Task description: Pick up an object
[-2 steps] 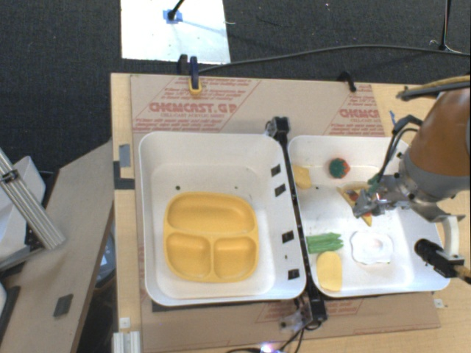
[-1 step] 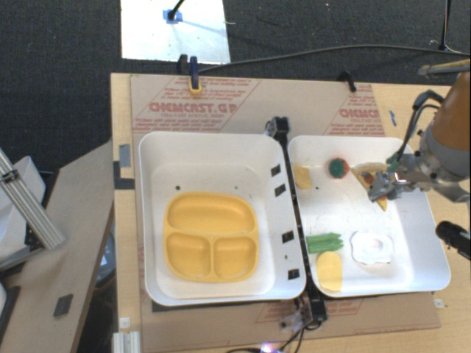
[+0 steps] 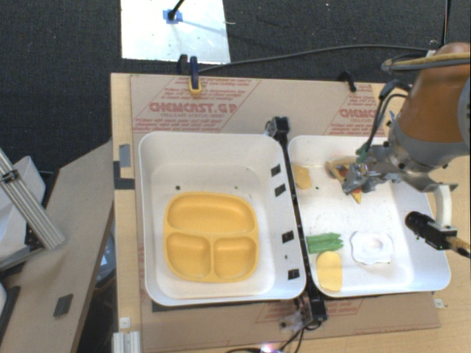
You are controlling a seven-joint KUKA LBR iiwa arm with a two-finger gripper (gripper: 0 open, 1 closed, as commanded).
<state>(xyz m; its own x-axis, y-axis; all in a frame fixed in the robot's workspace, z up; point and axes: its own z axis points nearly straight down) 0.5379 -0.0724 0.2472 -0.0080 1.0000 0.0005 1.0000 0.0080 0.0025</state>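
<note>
Hand [image 3: 358,181] in rt bin [image 3: 416,267] nr far wall, open floor alongside

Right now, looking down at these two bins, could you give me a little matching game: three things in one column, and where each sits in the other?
Things:
1. yellow divided tray
2. green piece
3. white round piece

Places:
A. right-hand bin, out in its middle
B. left-hand bin
C. right-hand bin, close to the wall between the bins

Pairs: 1-B, 2-C, 3-A.
</note>
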